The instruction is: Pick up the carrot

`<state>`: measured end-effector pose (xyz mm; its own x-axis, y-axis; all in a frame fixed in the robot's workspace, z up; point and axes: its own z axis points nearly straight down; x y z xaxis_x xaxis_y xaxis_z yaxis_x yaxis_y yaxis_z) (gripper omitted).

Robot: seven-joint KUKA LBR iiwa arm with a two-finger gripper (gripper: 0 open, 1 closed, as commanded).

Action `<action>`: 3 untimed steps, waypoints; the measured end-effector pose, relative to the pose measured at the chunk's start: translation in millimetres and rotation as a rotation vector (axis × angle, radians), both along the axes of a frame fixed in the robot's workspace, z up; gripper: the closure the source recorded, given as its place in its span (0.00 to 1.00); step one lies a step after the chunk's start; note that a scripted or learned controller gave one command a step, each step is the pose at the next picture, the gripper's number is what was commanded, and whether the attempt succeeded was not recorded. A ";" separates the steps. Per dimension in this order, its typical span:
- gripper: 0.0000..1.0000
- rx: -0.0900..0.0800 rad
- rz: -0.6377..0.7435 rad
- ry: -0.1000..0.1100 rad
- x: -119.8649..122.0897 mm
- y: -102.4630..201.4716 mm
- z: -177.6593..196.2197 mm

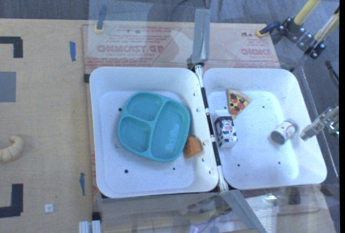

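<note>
The carrot (193,146) is a small orange piece in the left bin (108,172). It lies against the lower right rim of a teal divided plate (154,125), close to the wall between the two bins. My gripper (319,126) is a small metallic part at the right rim of the right bin (307,172), just right of a small white can (283,132). It is far from the carrot, a full bin width to the right, with nothing seen in it.
In the right bin lie a toy pizza slice (237,101) and a black-and-white milk carton (226,131) near the dividing wall. A croissant (11,149) rests on the bench at far left. Yellow-handled clamps (302,27) stand at the back right.
</note>
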<state>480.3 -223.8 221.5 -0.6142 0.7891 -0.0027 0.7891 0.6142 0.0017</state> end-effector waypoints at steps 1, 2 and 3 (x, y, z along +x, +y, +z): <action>1.00 0.000 0.296 -0.001 34.2 3.7 -54.6; 1.00 0.002 -0.147 0.002 11.7 70.7 -122.8; 1.00 -0.003 0.254 -0.003 6.8 -0.9 -70.8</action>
<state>487.1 -224.7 150.7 -0.7930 0.6092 -0.0067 0.6092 0.7930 0.0017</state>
